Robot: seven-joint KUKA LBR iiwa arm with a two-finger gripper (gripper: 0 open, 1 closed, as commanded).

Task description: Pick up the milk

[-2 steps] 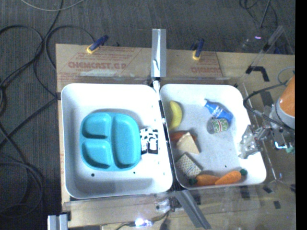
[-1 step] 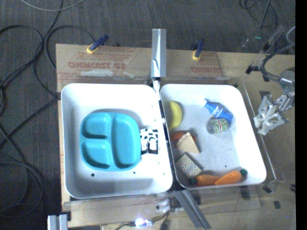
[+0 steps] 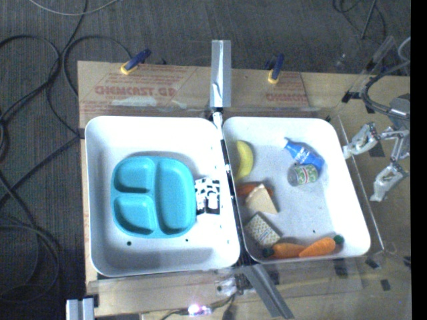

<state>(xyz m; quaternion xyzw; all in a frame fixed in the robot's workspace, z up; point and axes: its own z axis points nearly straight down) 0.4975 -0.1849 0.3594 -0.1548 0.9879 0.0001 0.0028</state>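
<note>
Left of the gripper (image 3: 381,153): one milk carton (image 3: 207,195), one blue tray (image 3: 155,195), two carrots (image 3: 304,248); fingers' spread undeterminable.

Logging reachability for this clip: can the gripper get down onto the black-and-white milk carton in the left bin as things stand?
Probably yes. The black-and-white milk carton lies uncovered in the left bin, with the blue divided plate at its left. The gripper sits beyond the right bin.

Dim, grainy pic; soft focus; bins (image 3: 93,199) bright.
</note>
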